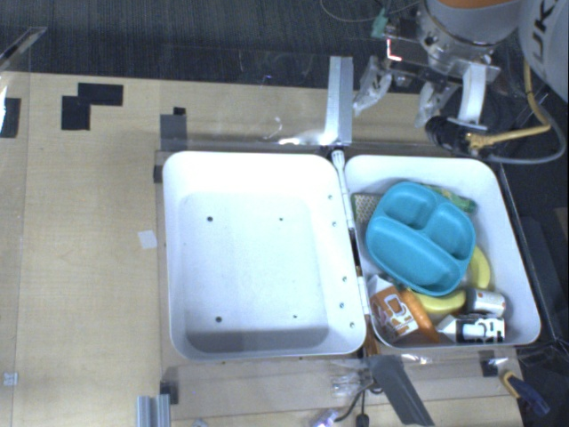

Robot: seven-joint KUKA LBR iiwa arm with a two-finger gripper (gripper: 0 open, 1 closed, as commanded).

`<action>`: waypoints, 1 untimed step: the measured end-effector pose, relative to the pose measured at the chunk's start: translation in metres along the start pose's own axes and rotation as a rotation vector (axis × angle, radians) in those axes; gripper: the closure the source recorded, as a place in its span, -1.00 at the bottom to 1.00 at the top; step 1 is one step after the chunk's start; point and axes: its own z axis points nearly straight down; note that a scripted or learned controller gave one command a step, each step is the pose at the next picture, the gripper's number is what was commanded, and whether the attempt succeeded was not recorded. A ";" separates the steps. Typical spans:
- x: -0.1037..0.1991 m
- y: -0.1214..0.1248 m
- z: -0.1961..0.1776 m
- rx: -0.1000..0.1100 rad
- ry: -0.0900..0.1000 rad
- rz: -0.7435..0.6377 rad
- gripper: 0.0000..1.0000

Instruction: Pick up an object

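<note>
The right bin [507, 203] holds a pile of objects. A blue divided plate [420, 237] lies tilted on top of it. Under the plate's near edge lies a yellow banana [444, 302]. An orange-brown packet [397, 314] sits at the bin's front left, and a black-and-white item [480, 330] with a small silver can [488, 302] at the front right. A green thing [459, 202] peeks out behind the plate. My gripper [400, 96] hangs above the bench behind the right bin's far rim, open, with nothing between its fingers [371, 85].
The left bin [249, 256] stands beside the right one, parted by a metal divider post [339, 105]. A yellow cable [511, 134] loops off the wrist at the far right. Black markers [87, 103] lie on the wooden bench at the far left.
</note>
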 end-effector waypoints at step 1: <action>0.044 0.035 -0.026 -0.002 0.001 0.321 -1.00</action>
